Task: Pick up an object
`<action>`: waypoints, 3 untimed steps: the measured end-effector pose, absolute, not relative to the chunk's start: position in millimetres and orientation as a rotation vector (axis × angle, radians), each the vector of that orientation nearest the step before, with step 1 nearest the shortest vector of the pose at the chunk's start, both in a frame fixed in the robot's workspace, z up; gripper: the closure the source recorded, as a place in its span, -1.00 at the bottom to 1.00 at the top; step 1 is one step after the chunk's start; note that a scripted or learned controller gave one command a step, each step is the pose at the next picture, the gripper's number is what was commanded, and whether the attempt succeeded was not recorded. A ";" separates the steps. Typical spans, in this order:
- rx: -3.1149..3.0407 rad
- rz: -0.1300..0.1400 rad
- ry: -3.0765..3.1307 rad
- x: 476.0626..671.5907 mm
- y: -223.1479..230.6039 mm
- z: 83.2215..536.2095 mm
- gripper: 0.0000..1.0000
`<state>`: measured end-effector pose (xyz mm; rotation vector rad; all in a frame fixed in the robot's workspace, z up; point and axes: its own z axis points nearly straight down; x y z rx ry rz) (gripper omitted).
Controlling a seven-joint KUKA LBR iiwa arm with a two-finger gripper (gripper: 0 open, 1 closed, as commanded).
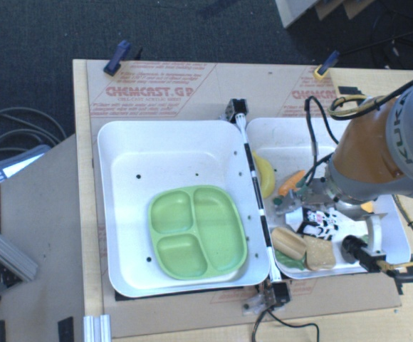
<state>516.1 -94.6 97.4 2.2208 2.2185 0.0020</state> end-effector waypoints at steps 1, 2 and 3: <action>2.221 0.001 2.221 594.7 -98.8 84.7 -1.00; 2.224 -0.002 2.222 568.1 -91.2 84.4 -1.00; 2.222 0.000 2.221 568.6 -93.7 84.5 -1.00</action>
